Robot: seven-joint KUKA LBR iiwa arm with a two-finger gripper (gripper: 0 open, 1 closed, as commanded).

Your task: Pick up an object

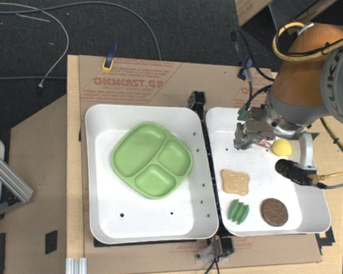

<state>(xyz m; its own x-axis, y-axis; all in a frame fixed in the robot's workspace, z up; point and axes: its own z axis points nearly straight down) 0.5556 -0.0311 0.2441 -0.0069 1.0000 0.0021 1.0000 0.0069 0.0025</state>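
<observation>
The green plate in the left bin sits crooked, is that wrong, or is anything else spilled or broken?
Nothing looks spilled or broken. The green plate does lie turned at an angle to the left bin, but flat and whole. In the right bin, the tan slice, green pods, brown disc and yellow piece lie apart.

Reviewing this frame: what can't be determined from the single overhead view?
- Whether the gripper is open or shut: its tips are small and seen from above against dark hardware.
- A reddish item beside the gripper: mostly hidden by the wrist, so unidentifiable.
- The yellow object: partly covered by the arm, so its full shape is unclear.
- The right bin: its far right corner lies under the arm.
</observation>
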